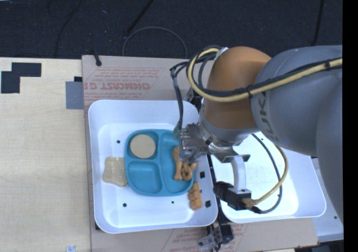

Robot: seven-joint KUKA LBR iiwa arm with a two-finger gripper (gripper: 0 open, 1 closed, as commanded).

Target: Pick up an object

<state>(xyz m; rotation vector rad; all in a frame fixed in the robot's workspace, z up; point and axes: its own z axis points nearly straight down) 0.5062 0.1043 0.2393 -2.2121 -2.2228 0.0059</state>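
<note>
The tan pastry stick (180,164) lies under the tool (188,152), its long axis running toward the camera; whether the tool grips it, I cannot tell. Left of the tool sits a blue tray (151,178) in the white bin (106,133); the bench (39,156) is pale wood.

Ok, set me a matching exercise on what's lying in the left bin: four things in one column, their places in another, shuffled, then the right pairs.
Things:
1. blue divided tray
2. round tan disc
3. pale yellowish piece
4. brown piece

Places:
A. on the bin floor, against the tray's left edge
B. in the tray's upper left compartment
C. in the middle of the left bin
D. on the bin floor, by the tray's lower right corner

Pairs: 1-C, 2-B, 3-A, 4-D
</note>
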